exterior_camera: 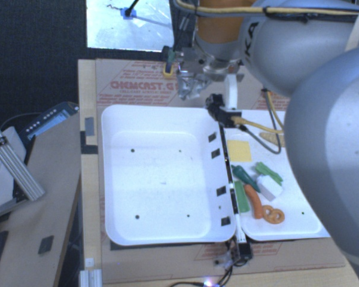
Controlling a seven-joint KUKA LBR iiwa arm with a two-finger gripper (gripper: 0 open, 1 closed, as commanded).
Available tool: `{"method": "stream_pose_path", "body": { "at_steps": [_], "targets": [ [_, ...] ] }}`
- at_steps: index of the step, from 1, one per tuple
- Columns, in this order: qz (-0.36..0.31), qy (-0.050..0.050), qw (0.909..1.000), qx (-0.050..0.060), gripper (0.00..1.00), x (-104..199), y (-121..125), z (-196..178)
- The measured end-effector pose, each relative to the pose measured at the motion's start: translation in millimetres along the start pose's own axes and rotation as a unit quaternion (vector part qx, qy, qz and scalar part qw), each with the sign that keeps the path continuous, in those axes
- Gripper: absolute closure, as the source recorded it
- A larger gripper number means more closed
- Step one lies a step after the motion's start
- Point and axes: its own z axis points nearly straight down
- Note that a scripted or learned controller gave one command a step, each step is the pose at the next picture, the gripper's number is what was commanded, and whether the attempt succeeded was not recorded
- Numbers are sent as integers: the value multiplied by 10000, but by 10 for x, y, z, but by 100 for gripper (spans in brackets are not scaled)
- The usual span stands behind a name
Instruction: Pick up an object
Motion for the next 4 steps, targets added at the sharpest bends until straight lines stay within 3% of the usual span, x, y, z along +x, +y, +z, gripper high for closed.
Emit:
{"method": "stream_pose_path", "body": {
  "at_steps": [1, 2, 3, 4],
  "targets": [
    [7, -4, 10000, 39, 100, 510, -11, 508],
    [23, -10, 10000, 30, 0, 479, -3, 483],
    [66, -21, 10000, 39, 0, -141, -9, 704],
    [108, -41, 9999, 17, 0, -1975, -113, 558]
  ]
}}
